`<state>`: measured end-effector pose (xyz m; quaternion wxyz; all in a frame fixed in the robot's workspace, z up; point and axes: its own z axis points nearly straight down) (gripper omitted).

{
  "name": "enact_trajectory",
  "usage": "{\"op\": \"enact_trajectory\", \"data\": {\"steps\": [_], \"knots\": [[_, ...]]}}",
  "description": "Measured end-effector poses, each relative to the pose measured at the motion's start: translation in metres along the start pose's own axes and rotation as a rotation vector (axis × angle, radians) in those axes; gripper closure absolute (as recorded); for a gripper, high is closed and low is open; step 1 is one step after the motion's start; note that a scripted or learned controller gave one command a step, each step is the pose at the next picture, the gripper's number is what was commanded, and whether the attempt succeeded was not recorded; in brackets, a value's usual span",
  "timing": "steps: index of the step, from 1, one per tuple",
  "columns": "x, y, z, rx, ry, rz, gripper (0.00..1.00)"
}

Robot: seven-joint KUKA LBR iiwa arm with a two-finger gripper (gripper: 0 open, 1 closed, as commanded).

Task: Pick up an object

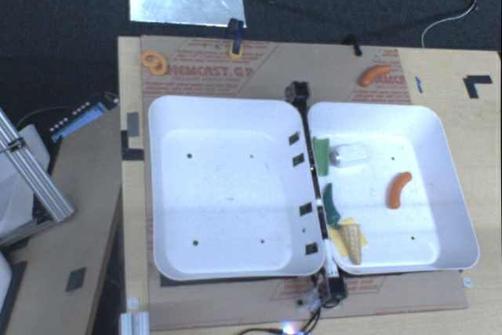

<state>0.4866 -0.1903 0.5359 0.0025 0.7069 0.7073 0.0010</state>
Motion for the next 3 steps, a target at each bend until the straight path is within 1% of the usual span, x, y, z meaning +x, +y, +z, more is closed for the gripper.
{"op": "enact_trajectory", "data": {"steps": [1, 2, 3], "knots": [[-0.017, 0.0, 0.001, 0.001, 0.0, 0.001, 1.0], [-0.015, 0.088, 0.007, 0.002, 0.001, -0.007, 1.0], [-0.017, 0.007, 0.01, 0.003, 0.002, 0.002, 1.0]]}}
